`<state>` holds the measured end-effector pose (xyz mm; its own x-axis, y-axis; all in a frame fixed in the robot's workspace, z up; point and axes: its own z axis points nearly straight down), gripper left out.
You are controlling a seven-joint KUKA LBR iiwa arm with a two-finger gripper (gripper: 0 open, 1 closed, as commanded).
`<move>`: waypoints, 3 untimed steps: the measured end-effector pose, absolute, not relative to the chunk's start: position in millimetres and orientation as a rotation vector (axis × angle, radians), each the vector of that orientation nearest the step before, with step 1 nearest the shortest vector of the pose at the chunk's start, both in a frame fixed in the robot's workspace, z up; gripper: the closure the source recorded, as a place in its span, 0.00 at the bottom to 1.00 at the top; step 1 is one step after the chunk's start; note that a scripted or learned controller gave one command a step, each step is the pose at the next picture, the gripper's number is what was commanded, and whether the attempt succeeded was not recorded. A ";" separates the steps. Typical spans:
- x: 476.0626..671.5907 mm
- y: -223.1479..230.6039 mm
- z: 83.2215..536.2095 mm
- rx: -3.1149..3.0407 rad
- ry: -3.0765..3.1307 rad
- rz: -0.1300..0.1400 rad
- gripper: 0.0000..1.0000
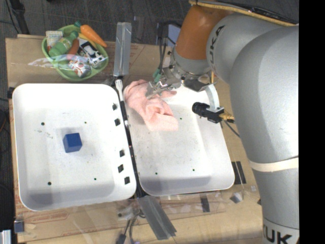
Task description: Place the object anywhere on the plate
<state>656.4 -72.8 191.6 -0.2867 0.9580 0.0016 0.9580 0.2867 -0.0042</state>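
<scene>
Right bin point(203, 156) — pink cloth point(150, 108) touching gripper point(158, 87), directly below-left.

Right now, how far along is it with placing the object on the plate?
Nothing looks finished. The gripper is down at the pink cloth in the right bin; whether it grips it is unclear. The blue cube sits in the left bin. I can't make out a plate.

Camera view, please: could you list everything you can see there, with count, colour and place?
bins: two, white, side by side on the bench
block: one, blue, in the left bin
cloth: one, pink, crumpled at the right bin's far left corner
bowl: one, green, beyond the left bin, filled with mixed small items including an orange carrot-shaped one
arm: one, grey with orange band, entering from the right
tool: one, over the cloth's far edge
</scene>
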 end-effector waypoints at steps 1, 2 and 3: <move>656.7 -71.9 231.7 -1.866 -2.525 0.002 1.00; 626.2 -19.0 230.9 -1.319 -2.847 0.004 1.00; 607.7 19.8 237.5 -0.720 -3.055 0.002 1.00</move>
